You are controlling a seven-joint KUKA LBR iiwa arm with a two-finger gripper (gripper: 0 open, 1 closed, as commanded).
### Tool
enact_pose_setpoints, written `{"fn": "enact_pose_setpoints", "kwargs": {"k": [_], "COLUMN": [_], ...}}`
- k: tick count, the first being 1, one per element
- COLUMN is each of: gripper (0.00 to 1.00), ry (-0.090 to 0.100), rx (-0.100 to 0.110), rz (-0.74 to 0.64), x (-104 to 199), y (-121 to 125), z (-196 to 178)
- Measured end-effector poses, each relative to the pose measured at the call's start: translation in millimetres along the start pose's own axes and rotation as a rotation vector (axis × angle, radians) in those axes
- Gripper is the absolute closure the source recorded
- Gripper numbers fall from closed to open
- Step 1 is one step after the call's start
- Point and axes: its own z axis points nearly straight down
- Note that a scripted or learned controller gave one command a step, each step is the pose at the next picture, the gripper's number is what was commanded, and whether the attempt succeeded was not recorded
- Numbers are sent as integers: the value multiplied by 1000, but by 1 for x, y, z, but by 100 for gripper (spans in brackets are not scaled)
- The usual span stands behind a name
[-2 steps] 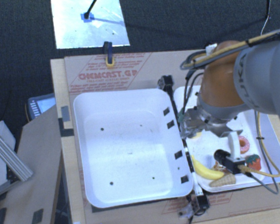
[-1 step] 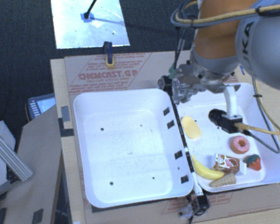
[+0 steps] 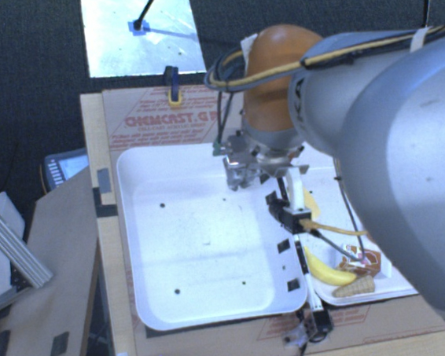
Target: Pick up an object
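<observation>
End effector (image 3: pixel 243 173) hangs over the far right corner of the left bin (image 3: pixel 144 221), close to the wall it shares with the right bin (image 3: pixel 385 294). From this angle I cannot tell whether it is released or clenched, and no object is visible in its grasp.

**Location of candidate objects**
- A banana (image 3: pixel 329 269) lies in the right bin, along the near part of the dividing wall.
- A tan wafer-like piece (image 3: pixel 354 287) sits just beside the banana's near end, against the front rim.
- A small red-brown item (image 3: pixel 364 261) lies near both; what it is cannot be made out.

All three are well apart from the end effector and on the other side of the dividing wall. Part of the right bin is hidden by the arm.

**Step in hand, as judged:** positioning above a target before descent. The pick has not yet begun.

**Recommended procedure**
1. Carry the end effector across the dividing wall at a height that clears it.
2. Centre over the banana's middle, where the body is thickest and curves least.
3. Align the closing direction across the banana's width, not along its length.
4. Descend vertically. The banana lies close to the wall, so allow clearance on that side.
5. Close gently, since the fruit will probably bruise or slip under hard pressure.
6. Lift straight up and confirm the object has left the bin floor.
</observation>
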Motion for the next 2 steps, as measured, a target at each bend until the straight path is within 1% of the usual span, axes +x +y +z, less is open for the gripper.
{"fn": "enact_pose_setpoints", "kwargs": {"k": [1,2], "gripper": [100,100], "ry": [2,0], "rx": [-5,-8], "rz": [-3,1], "x": [83,78], "y": [33,35], "z": [101,85]}}
